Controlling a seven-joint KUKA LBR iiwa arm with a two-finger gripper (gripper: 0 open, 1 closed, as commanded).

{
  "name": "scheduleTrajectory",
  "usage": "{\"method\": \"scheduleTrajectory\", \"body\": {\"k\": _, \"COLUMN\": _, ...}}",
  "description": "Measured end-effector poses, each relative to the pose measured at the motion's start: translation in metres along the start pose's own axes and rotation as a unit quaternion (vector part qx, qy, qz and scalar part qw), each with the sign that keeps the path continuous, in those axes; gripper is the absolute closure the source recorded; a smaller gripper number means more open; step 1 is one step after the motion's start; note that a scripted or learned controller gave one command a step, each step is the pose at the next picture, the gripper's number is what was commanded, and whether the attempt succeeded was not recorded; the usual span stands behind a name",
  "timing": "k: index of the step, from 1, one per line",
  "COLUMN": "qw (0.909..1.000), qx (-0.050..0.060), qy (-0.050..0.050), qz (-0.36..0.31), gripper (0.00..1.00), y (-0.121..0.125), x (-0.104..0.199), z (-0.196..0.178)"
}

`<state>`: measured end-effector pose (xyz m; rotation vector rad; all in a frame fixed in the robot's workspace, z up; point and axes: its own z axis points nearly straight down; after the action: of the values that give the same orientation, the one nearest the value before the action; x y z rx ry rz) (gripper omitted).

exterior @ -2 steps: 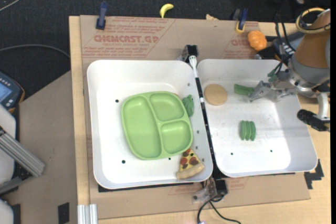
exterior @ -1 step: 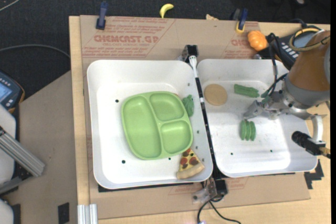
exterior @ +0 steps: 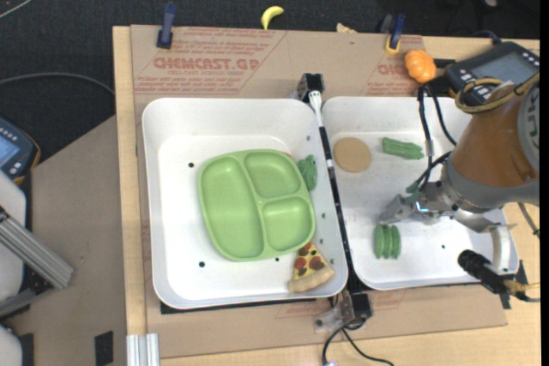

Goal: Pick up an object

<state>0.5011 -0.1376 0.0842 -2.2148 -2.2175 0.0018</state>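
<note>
— In the right bin, near its front edge, lies the ribbed green piece, and that is the thing we would go for. It sits just beside our hand, a little below it in the camera view.

— How do we expect it to handle?

— We judge it light, probably a plastic or rubber toy, somewhat slick, not fragile. Its ridges should give some purchase, so we would close across its narrow width, at the middle.

— And the arm?

— It reaches in from the right, the orange band above the wrist, the wrist bent down over the bin floor. The hand hangs low beside the piece with nothing seen between its fingers; whether it is released or clenched we cannot tell.
</note>
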Motion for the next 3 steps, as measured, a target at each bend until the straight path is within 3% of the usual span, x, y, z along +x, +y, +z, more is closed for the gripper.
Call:
{"method": "scheduleTrajectory", "body": {"k": 1, "qw": 1.0, "qx": -0.004, "qy": -0.003, "qz": 0.001, "gripper": 1.0, "y": 0.003, "x": -0.003, "z": -0.011}}
{"method": "scheduleTrajectory", "body": {"k": 2, "qw": 0.9999, "qx": -0.012, "qy": -0.004, "qz": 0.0, "gripper": 1.0, "y": -0.02, "x": 0.007, "z": -0.188}}
{"method": "scheduleTrajectory", "body": {"k": 3, "qw": 1.0, "qx": -0.006, "qy": -0.001, "qz": -0.006, "gripper": 1.0, "y": -0.022, "x": 0.12, "z": -0.224}}
